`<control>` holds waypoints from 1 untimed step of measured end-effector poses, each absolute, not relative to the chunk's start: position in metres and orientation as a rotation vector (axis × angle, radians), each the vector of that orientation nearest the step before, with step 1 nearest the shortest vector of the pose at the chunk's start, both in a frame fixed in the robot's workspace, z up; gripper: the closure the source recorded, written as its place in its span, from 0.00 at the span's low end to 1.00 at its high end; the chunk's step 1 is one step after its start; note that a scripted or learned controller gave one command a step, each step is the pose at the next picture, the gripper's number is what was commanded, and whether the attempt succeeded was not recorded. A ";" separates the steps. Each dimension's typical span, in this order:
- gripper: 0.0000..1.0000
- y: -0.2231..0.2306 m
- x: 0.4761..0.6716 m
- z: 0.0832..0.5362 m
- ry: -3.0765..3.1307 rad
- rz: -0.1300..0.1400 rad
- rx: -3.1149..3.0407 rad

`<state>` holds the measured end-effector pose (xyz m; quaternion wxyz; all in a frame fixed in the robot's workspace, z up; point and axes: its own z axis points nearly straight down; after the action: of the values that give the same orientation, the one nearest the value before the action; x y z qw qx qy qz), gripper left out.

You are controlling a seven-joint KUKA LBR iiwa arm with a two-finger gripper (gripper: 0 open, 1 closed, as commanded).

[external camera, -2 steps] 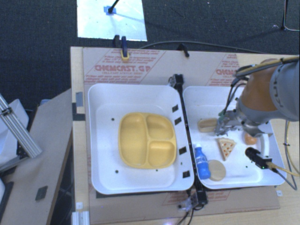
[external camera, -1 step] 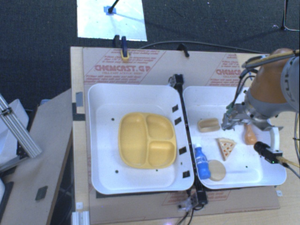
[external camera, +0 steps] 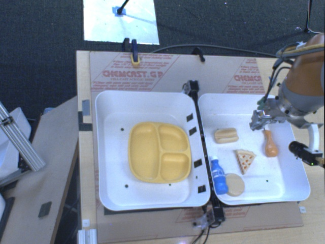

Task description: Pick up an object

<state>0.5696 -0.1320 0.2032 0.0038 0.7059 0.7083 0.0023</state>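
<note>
The right bin (external camera: 284, 189) holds a hot dog bun (external camera: 226, 135), a pizza slice (external camera: 246, 161), an orange drumstick (external camera: 269, 144), a blue bottle (external camera: 219, 175) and a tan round cookie (external camera: 234, 184). My gripper (external camera: 261, 120) hangs over the right bin's upper right part, just above the drumstick's top end and to the right of the bun. Nothing shows between its fingers.
The left bin (external camera: 109, 151) holds a yellow divided plate (external camera: 159, 152). A black divider with clips (external camera: 199, 151) runs between the bins. The arm's orange band (external camera: 307, 72) and grey wrist cover the right bin's far right corner.
</note>
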 end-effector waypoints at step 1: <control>1.00 -0.132 0.571 0.211 2.224 0.002 2.216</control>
<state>0.5705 -0.1323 0.2112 0.0011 0.7058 0.7084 0.0008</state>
